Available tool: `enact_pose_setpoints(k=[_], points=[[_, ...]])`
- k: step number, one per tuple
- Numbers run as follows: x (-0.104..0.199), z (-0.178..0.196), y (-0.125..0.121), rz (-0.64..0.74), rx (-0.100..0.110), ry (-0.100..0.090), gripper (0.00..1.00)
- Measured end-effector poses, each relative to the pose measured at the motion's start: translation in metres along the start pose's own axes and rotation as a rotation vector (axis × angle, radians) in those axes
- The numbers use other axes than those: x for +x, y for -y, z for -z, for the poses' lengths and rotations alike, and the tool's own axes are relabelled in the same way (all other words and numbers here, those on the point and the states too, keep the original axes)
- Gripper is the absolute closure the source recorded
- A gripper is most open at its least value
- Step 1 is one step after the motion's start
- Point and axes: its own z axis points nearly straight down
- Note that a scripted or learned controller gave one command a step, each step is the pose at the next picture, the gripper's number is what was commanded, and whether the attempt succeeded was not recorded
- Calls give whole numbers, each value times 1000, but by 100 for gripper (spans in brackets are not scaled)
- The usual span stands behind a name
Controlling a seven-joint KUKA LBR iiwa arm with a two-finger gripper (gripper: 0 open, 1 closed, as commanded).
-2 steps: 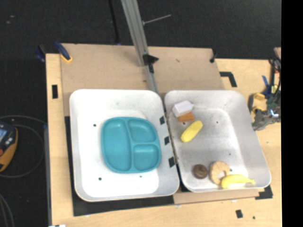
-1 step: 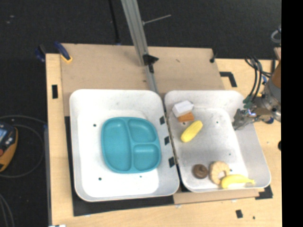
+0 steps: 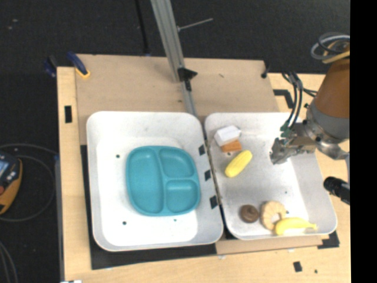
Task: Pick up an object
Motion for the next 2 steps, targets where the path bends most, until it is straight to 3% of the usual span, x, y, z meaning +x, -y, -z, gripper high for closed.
enact_pose_setpoints(k=[2], points=[[88, -13, -21, 0, 3, -1, 100]])
